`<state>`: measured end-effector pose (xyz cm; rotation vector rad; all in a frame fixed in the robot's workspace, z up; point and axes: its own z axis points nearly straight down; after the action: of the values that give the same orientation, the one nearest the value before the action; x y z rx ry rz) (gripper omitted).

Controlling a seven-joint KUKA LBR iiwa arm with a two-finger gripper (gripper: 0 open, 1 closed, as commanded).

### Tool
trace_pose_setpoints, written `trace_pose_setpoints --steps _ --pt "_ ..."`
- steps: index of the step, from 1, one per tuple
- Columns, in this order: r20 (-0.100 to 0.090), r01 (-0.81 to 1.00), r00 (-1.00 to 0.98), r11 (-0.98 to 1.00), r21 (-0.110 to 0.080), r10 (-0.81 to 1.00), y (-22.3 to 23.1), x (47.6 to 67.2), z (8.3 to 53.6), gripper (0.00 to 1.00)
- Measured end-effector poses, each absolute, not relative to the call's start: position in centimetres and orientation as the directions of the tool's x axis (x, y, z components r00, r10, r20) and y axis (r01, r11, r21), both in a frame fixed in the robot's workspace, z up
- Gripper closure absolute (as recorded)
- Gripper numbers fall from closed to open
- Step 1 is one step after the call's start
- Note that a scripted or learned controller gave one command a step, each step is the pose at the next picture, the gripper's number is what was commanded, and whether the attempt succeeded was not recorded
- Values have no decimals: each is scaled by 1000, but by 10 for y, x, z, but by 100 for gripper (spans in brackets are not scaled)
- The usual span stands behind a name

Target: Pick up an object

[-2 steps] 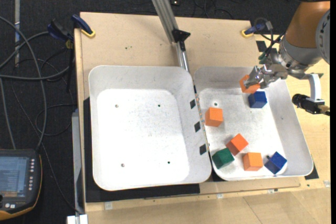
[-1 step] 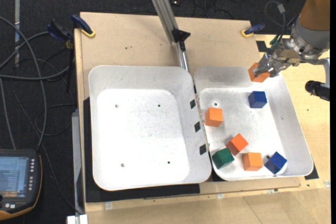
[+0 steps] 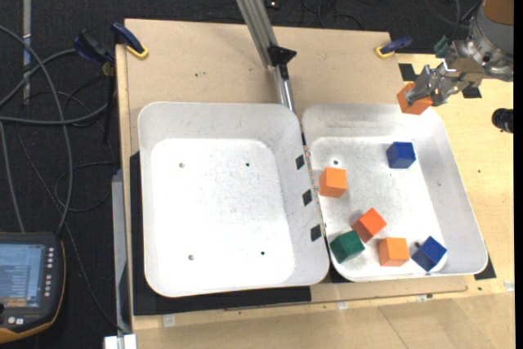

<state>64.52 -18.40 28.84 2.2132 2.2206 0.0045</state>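
Leftmost, the left bin (image 3: 219, 196) lies on the wooden worktop (image 3: 204, 53). Beside it, the right bin (image 3: 458, 200) holds an orange cube (image 3: 333, 181), a green cube (image 3: 347, 245), two more orange cubes (image 3: 371, 223) (image 3: 393, 251) and two blue cubes (image 3: 400, 154) (image 3: 428, 252). Above that bin's far right corner, the gripper (image 3: 421, 94) has its fingers clamped on an orange block (image 3: 413, 101), lifted clear of the bin.

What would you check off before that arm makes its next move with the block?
1. Orange block sits between the fingers of the gripper: ok.
2. Block lifted off the right bin: ok.
3. Grip firm enough to travel: cannot tell.
4. Left bin has bare floor for a drop: ok.
5. Six blocks left in the right bin, such as the green block, lie away from the gripper: ok.
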Motion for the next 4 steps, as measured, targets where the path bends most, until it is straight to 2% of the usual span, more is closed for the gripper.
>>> trace_pose_setpoints --steps 1,2,4 --pt "2 1000 -6 6 -4 1000 -136 619 269 100" --pt "3 1000 -8 8 -2 1000 -80 594 268 100" --pt "2 1000 -8 8 -5 1000 13 540 233 100"
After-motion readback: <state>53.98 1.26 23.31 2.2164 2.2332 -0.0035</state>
